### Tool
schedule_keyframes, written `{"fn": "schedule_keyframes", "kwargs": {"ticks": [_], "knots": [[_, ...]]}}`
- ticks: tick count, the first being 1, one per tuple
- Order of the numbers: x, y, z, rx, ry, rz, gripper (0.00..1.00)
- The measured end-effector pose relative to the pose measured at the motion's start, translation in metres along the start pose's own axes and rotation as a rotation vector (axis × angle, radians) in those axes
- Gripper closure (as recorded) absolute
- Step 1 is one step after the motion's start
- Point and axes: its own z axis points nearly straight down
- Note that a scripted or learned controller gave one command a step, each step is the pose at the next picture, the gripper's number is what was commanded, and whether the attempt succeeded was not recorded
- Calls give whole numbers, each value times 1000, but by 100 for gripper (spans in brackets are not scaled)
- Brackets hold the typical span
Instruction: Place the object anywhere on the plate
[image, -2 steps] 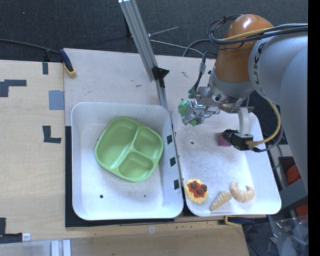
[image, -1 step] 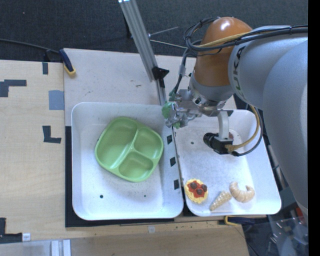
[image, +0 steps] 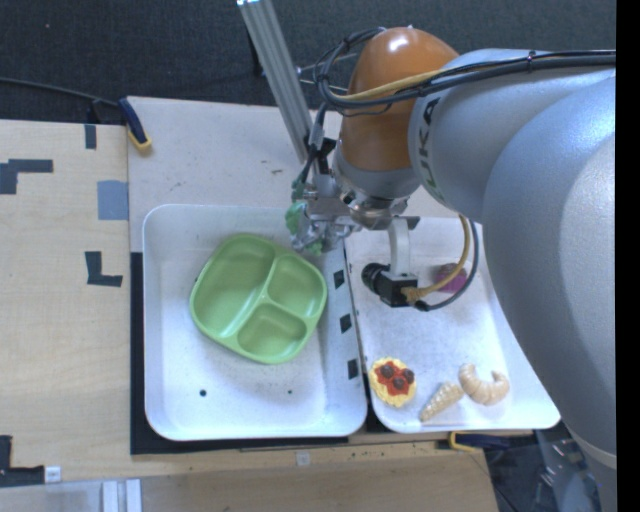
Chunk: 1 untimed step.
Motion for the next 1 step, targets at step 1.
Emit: {"fn": "schedule_keyframes", "kwargs": {"ticks": [1], "knots": [[36,18,20,0,-2,3,100]]}}
